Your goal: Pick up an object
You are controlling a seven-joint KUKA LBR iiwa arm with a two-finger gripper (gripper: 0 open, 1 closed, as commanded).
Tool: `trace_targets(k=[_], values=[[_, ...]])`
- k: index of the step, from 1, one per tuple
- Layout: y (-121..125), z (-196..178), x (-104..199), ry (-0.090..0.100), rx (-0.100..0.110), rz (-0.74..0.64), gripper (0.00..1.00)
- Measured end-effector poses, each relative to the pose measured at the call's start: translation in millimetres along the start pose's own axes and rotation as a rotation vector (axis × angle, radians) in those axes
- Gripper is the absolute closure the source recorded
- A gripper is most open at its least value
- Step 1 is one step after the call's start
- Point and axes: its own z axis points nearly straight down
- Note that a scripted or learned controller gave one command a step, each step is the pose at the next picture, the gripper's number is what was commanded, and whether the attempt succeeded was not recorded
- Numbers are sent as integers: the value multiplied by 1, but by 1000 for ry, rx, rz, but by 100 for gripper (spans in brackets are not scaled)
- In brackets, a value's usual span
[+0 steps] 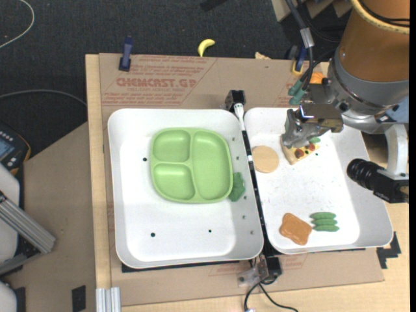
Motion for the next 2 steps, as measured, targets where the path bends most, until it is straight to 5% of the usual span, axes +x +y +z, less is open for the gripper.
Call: trace_targets(k=[1, 2], values=[[0, 112, -65, -2, 9, 9, 100], [0, 164, -1, 2, 5, -5, 100]])
